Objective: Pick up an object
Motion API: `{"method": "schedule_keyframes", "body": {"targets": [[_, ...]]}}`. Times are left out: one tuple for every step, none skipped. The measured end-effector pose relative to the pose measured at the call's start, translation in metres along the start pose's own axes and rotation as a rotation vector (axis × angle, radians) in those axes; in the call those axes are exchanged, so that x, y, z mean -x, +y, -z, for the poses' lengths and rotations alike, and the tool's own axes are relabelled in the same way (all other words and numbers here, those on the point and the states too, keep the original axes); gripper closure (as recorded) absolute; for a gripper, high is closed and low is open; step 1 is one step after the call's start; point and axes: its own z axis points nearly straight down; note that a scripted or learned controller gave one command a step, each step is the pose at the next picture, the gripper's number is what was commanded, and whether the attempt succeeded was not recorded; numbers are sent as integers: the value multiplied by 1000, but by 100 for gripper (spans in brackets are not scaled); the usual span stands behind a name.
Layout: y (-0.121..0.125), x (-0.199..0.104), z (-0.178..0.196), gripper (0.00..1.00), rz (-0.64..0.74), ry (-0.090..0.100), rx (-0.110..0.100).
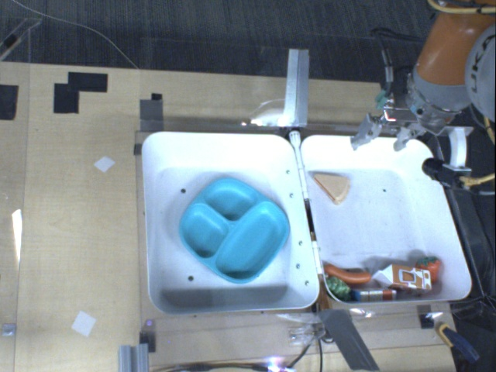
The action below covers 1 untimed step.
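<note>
My gripper (385,139) hangs above the far edge of the right bin (403,208), its two fingers spread apart with nothing between them. Below and to its left, a tan wedge-shaped piece (332,186) lies on the bin floor near the divider. Along the near wall of the same bin sits a cluster of small items: an orange carrot-like piece (349,273), a green item (336,287), a brown and white packet (407,277) and an orange-red piece (432,268).
The left bin (167,208) holds a blue three-compartment tray (232,229). A metal post (297,87) rises behind the divider between the bins. Black cables and arm hardware (453,169) crowd the right bin's right side.
</note>
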Motion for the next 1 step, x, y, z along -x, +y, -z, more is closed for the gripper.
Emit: {"method": "schedule_keyframes", "body": {"targets": [[-60,-8,-102,0,-81,0,-3]]}}
